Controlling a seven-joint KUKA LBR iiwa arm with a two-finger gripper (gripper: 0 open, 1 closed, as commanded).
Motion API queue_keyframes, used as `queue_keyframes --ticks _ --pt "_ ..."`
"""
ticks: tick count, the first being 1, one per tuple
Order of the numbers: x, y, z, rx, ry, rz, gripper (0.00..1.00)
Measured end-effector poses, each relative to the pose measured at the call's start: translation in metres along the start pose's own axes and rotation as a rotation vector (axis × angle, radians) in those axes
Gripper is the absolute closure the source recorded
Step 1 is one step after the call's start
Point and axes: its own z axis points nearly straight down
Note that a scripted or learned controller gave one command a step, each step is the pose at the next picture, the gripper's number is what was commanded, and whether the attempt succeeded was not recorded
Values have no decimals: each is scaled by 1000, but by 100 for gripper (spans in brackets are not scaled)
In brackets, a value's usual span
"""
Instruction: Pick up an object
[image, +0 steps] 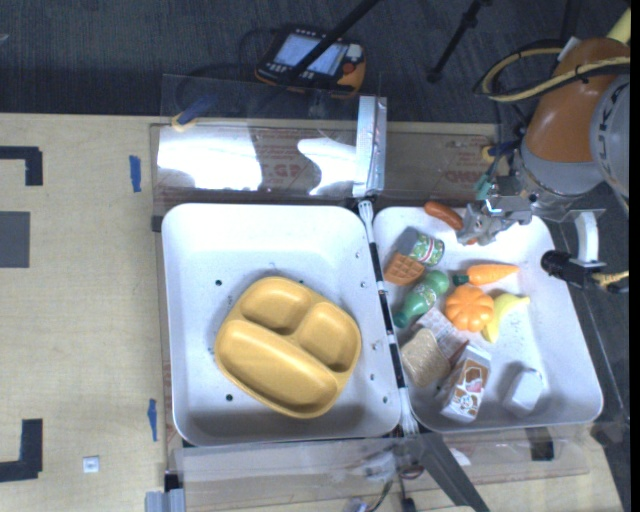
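Note:
My gripper hangs over the far edge of the right bin, just right of an orange-red sausage. Nothing shows between its fingers. Below it lie a green can, a waffle piece, a carrot, a small orange pumpkin, a yellow banana and a green vegetable. Nearer the front are a slice of bread, a small carton and a pale block.
The left bin holds a yellow three-part plate. A clear plastic wall stands behind the bins. The arm's orange band is at the upper right, with cables around it.

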Motion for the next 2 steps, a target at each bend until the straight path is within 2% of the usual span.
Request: queue_keyframes --ticks 1,2 --pt "69 3 -25 0 0 62 100" --pt "69 3 -25 0 -1 62 0"
